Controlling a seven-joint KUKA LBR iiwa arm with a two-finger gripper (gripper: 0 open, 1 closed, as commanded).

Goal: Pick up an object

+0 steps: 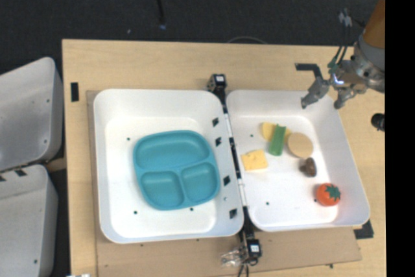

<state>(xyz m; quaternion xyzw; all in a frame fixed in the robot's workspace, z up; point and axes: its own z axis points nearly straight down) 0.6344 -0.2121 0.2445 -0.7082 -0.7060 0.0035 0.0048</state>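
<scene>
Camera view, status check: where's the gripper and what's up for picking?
Gripper open, holding nothing, above right bin's far right corner. Tomato, green piece, yellow block lying in that bin. Nothing blocking.

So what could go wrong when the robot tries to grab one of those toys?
1. The green piece, a yellow piece and the tan disc lie bunched together, so the tool might nudge or catch two at once.
2. The tomato looks round and may roll away.
3. The tool hovers above the right bin's far rim and could bump it going down.
</scene>
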